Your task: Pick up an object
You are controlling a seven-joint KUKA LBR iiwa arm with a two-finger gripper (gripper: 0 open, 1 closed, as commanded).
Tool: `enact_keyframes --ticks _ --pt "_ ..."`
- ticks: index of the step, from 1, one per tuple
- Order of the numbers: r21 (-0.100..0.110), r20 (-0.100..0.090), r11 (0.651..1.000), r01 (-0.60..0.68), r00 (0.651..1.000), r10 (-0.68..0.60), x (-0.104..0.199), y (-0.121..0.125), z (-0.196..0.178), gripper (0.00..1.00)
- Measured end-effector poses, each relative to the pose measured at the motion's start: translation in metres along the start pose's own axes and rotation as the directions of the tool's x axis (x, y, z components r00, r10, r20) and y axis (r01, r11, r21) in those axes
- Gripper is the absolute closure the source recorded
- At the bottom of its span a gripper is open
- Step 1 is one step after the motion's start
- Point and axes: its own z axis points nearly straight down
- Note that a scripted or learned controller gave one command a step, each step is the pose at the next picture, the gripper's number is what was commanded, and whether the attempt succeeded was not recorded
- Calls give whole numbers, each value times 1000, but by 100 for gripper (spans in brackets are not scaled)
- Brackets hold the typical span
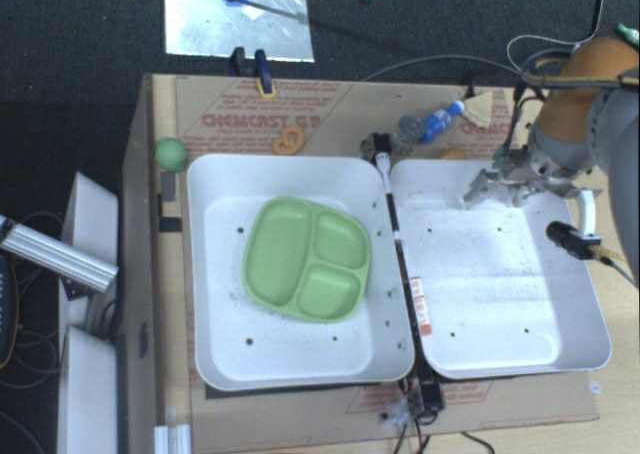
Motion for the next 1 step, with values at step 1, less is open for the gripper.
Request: enact_keyframes --ticks 1 --pt "1 -4 1000 -1 1000 1 -13 0 -1 0"
